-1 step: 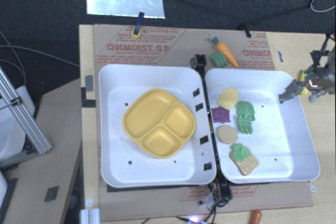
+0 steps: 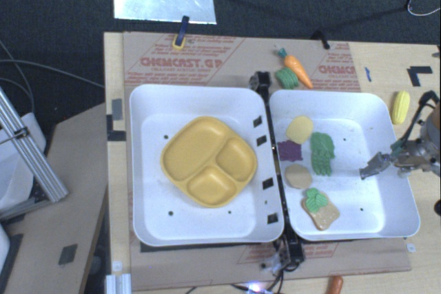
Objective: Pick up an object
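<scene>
Several toy foods lie in the right bin (image 2: 365, 107): a yellow round piece (image 2: 300, 129), a purple piece (image 2: 289, 151), a green leafy piece (image 2: 322, 153), a tan round piece (image 2: 298, 177), and a tan slice topped with green (image 2: 320, 209). My gripper (image 2: 375, 166) reaches in from the right edge and hangs over the right half of this bin. It is a short way to the right of the green leafy piece and touches none of the toys.
The left bin (image 2: 148, 107) holds a yellow divided plate (image 2: 209, 160). A toy carrot (image 2: 296, 69) lies on the bench behind the bins, and a yellow corn cob (image 2: 400, 107) sits just outside the right bin's far right corner.
</scene>
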Motion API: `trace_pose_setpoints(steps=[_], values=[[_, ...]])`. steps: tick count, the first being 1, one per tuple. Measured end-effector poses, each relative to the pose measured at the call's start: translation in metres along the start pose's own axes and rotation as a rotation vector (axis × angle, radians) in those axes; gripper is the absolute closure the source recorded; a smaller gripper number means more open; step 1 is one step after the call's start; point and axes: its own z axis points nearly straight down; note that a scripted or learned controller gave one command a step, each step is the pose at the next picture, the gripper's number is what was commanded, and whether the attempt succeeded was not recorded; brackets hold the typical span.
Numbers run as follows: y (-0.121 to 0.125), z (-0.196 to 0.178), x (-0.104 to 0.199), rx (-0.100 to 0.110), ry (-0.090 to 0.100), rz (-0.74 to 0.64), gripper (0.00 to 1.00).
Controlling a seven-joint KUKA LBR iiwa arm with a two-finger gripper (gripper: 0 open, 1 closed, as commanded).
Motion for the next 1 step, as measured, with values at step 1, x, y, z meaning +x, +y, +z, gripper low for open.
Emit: trace_pose_setpoints(steps=[1], values=[[0.0713,-0.0083,0.0511,-0.015,-0.004,-0.013,0.00]])
